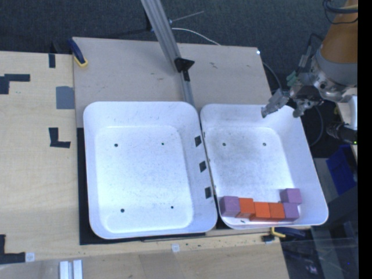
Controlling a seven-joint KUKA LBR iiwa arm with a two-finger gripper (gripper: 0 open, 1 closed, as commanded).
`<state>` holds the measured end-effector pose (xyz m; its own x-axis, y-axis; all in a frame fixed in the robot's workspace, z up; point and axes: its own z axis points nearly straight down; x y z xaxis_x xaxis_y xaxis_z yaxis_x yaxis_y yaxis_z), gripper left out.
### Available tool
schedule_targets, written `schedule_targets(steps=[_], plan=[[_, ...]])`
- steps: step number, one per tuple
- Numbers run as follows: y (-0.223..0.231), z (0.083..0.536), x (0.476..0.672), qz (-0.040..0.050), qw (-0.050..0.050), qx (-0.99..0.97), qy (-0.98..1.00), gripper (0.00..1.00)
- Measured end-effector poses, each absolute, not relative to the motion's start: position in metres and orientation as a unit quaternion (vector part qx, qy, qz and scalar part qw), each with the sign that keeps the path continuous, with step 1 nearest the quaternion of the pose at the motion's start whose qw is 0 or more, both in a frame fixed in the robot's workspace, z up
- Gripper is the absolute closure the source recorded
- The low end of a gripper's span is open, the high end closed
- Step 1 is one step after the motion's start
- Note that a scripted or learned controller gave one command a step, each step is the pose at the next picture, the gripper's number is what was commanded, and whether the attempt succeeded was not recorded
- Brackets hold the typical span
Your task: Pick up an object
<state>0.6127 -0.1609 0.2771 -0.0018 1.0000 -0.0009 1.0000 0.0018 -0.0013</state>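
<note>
Several blocks lie in a row along the near edge of the right bin [302, 138]: a purple block [230, 205] at the left, orange blocks [261, 209] in the middle, and purple blocks [290, 202] stacked at the right end. My gripper [283, 106] hangs above the bin's far right corner, well away from the blocks, with its two fingers spread apart and nothing between them. The grey arm with its orange band [340, 39] reaches in from the upper right.
The left bin [99, 156] sits beside the right one. A slanted metal pole [165, 36] rises behind the bins. Black cables hang off the bench's right side. A blue-and-yellow clamp [78, 54] sits at the bench's far left corner.
</note>
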Motion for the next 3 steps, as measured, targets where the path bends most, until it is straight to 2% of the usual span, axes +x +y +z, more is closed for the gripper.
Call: schedule_targets(steps=[1, 2, 3], plan=[[-0.207, 0.311, 0.638, -0.0004, -0.003, -0.707, -0.707, 0.00], [-0.210, 0.309, 0.626, 0.0011, 0.000, -0.707, -0.707, 0.00], [-0.209, 0.318, 0.636, 0.0003, -0.001, -0.707, -0.708, 0.00]])
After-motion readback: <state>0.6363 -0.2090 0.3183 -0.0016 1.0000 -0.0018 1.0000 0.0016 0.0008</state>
